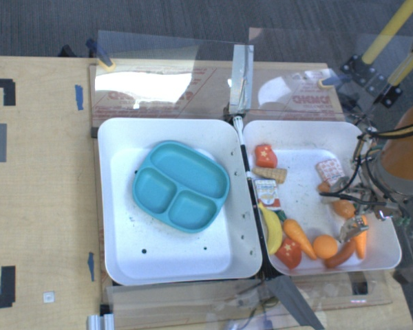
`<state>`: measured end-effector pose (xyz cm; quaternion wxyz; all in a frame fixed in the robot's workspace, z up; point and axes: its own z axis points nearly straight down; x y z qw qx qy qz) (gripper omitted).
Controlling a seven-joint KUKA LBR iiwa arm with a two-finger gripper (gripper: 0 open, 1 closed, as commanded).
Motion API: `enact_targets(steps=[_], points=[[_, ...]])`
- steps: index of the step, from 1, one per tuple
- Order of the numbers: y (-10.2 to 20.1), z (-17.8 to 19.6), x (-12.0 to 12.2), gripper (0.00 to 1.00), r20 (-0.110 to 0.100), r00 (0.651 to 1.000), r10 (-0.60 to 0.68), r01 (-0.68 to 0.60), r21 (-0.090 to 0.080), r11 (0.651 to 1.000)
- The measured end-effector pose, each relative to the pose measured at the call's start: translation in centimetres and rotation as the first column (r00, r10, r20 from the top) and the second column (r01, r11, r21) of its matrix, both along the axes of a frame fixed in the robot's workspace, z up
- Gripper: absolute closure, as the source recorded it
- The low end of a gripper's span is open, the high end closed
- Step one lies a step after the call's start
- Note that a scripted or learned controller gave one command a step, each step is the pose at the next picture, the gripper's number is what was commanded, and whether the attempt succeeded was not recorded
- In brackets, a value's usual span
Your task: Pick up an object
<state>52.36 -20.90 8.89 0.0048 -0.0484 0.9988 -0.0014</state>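
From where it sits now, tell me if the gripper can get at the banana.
Probably yes. The banana lies by the right bin's left wall, its top uncovered; the gripper hangs across the bin, carrots lying between.

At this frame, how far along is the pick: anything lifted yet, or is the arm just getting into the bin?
Done: the gripper is low in the right bin, among the toy food at its right side. In hand: nothing can be confirmed; cables blur the tip there. Left: the grasp and lift. The banana, carrot and orange lie on the bin floor, and the blue tray sits in the left bin.
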Motion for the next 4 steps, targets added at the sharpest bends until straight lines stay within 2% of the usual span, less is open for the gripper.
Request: enact_targets(steps=[1,2,3,4], points=[[0.0,1.4,0.5,1.00,0.017,1.000,0.001,-0.001,-0.003,1.000],[-1.3,0.0,4.3,1.00,-0.001,0.965,-0.262,0.262,0.004,0.965],[-0.9,-0.1,9.7,1.00,-0.008,0.726,-0.688,0.688,0.010,0.726],[6.7,14.0,8.4,1.00,0.006,0.659,-0.752,0.752,0.017,0.659]])
